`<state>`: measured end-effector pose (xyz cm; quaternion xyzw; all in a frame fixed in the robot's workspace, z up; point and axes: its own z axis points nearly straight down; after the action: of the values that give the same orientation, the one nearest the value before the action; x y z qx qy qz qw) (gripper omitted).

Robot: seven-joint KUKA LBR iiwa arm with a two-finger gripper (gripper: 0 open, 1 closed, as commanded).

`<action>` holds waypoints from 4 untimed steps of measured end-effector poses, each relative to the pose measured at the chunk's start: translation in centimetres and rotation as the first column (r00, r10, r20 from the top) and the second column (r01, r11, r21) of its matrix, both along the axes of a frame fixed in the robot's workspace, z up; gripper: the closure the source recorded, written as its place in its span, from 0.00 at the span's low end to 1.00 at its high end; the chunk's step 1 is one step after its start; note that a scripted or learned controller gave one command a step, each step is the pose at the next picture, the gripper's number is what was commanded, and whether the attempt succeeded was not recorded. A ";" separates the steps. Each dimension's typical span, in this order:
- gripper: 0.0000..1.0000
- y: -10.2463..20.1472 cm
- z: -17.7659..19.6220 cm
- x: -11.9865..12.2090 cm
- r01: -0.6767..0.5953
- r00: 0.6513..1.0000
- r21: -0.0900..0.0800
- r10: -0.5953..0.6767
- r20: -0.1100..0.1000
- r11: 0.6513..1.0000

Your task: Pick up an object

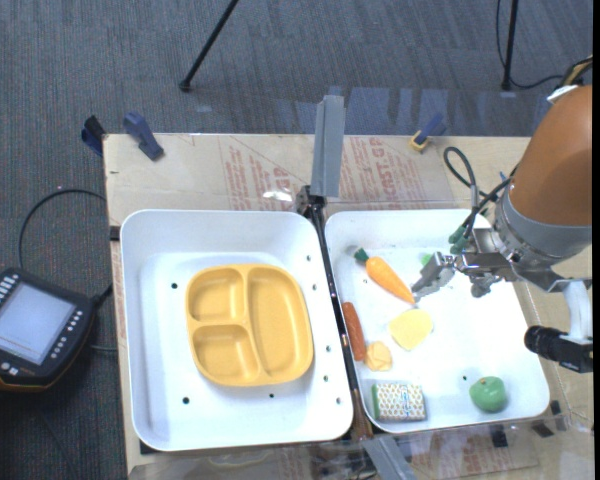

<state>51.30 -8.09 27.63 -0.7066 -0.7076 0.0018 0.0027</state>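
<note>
Yellow divided tray (249, 324) in left bin (140, 268); teach pendant (28, 328) on carpet, left of bench.

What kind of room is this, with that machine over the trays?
Probably a robotics lab test bench, not a kitchen. A grey-and-orange robot arm reaches over two shallow white bins, the food looks like toys, such as a plastic orange carrot, and a handheld control tablet lies on the carpet.

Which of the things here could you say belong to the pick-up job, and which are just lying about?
For the job: gripper, carrot, cheese slice, sausage, green apple, sponge, tan piece, right bin.

Lying about: yellow tray, left bin, pendant, blue clamps.
</note>
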 end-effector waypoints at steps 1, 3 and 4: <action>0.00 -0.6 -11.3 6.4 0.100 0.995 0.000 -0.100 -0.012 0.995; 0.00 -2.4 -19.2 9.5 0.007 1.000 0.000 -0.007 -0.003 1.000; 1.00 -2.4 -18.1 9.6 0.012 1.000 0.002 -0.012 0.001 1.000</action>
<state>60.92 -10.50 9.57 -0.7107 -0.7035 0.0008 0.0031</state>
